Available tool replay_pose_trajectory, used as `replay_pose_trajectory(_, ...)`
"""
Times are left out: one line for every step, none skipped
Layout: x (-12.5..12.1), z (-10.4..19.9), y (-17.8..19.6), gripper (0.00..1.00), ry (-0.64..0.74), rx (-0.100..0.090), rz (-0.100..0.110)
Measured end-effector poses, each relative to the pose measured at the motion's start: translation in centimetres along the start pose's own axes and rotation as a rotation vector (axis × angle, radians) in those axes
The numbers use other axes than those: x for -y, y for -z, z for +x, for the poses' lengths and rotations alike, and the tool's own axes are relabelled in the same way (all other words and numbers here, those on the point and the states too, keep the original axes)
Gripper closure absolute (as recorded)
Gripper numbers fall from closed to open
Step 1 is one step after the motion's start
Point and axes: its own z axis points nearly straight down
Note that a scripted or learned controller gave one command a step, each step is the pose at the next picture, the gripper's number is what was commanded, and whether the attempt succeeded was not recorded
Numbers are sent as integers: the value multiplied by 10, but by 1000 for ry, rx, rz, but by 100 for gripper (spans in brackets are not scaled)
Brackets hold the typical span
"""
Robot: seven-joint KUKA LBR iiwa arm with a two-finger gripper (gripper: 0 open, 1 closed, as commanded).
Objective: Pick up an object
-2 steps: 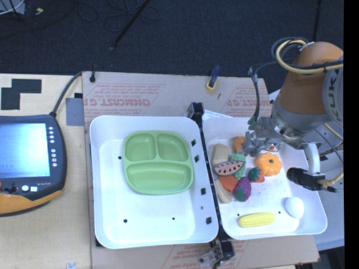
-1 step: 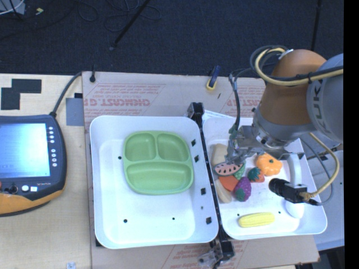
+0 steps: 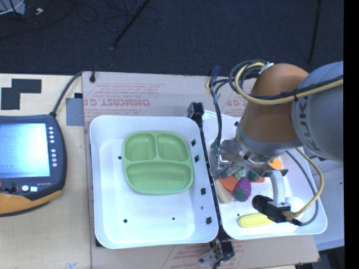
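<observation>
Several toys [image 3: 242, 188] in right bin [image 3: 314, 220], half hidden under arm [image 3: 280, 116].

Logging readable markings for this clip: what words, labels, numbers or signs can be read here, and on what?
Red print on the cardboard sheet behind the left bin, upside down: too blurred to read with confidence.
Red print on the cardboard's front edge: too small to read.
Pendant screen and buttons: washed out, nothing legible.
Green plate: no text.
</observation>
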Motion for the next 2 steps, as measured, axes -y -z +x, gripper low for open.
replay_pose_trajectory(25, 19, -11, 100, -3, 2, 1)
replay_pose_trajectory(25, 23, -14, 100, -4, 2, 1)
